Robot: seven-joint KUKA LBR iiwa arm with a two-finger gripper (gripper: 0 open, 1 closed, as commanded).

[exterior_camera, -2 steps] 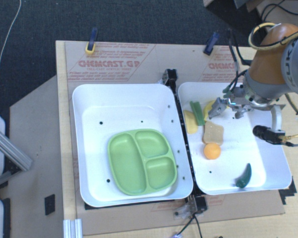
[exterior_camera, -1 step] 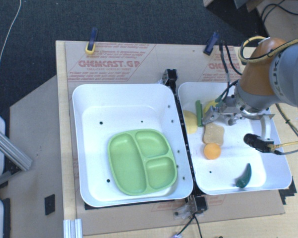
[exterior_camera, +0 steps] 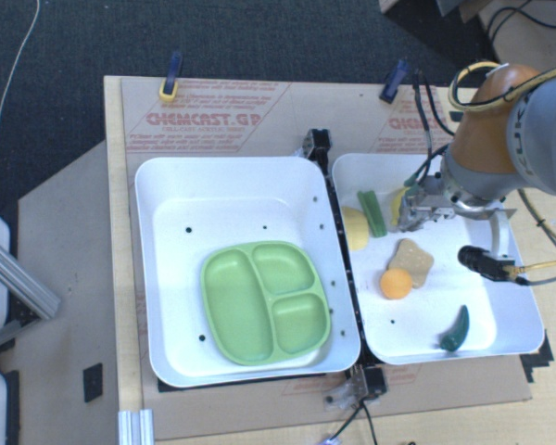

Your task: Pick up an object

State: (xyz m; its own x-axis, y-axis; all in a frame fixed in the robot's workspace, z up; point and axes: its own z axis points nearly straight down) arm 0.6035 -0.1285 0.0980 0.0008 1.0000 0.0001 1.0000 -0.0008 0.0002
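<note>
The right bin [exterior_camera: 500,336] holds several small objects. A green stick [exterior_camera: 372,213] lies next to a yellow piece [exterior_camera: 355,228] at the bin's left wall. A tan block [exterior_camera: 411,260] touches an orange ball [exterior_camera: 396,284] near the middle. A dark green pepper-shaped piece [exterior_camera: 455,330] lies toward the front. My gripper [exterior_camera: 415,209] hangs low over the back of this bin, just right of the green stick and above the tan block. I see nothing held in it.
A green divided plate [exterior_camera: 262,299] lies in the left bin [exterior_camera: 167,202]. A black part with a cable [exterior_camera: 484,262] juts over the right bin's right side. Blue and yellow clamps [exterior_camera: 170,76] hold the board at the back.
</note>
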